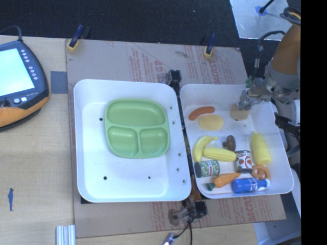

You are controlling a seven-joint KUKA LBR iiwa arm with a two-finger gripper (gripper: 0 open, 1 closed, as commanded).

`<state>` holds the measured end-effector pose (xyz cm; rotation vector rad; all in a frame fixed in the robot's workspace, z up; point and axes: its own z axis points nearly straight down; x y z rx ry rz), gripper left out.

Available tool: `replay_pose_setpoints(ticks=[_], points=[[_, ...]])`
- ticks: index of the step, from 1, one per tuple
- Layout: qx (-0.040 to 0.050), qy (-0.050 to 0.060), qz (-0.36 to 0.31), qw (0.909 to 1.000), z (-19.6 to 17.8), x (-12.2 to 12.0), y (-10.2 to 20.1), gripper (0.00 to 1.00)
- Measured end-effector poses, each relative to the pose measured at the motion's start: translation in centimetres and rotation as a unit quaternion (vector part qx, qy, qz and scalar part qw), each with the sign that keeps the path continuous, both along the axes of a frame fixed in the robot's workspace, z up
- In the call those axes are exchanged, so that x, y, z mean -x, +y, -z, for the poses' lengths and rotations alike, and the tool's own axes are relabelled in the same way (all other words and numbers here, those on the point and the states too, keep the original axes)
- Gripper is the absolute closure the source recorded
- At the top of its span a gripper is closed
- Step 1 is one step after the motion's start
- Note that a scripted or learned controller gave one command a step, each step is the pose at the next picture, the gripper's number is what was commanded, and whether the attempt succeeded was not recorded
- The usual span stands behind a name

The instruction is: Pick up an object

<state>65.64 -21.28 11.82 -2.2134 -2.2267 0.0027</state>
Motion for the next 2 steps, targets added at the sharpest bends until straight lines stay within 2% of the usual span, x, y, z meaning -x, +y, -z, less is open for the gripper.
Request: replay_pose_setpoints(ticks=[1,2], points=[[0.0000,0.000,0.000,1.0000,0.0,0.0,0.0,0.00],[0.0003,0.000,0.001,1.0000,-5.3,8.0,0.1,0.00]])
